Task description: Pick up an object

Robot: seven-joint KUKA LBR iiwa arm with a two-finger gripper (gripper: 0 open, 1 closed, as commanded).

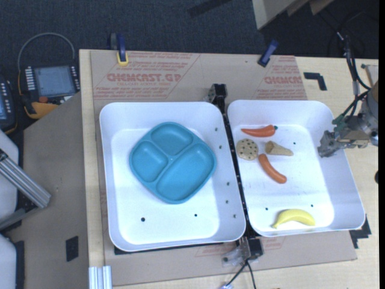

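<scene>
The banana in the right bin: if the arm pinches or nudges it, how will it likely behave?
The banana looks like smooth moulded plastic, so it is probably stiff, light and somewhat slippery. Its curved shape may let it rock or spin when nudged. It lies close to the right bin's near wall, so a push could slide it against that wall.

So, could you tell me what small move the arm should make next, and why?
Probably slide the gripper left toward the cone: it sits at the right bin's right rim, holding nothing, and the cone is the nearest item.
</scene>
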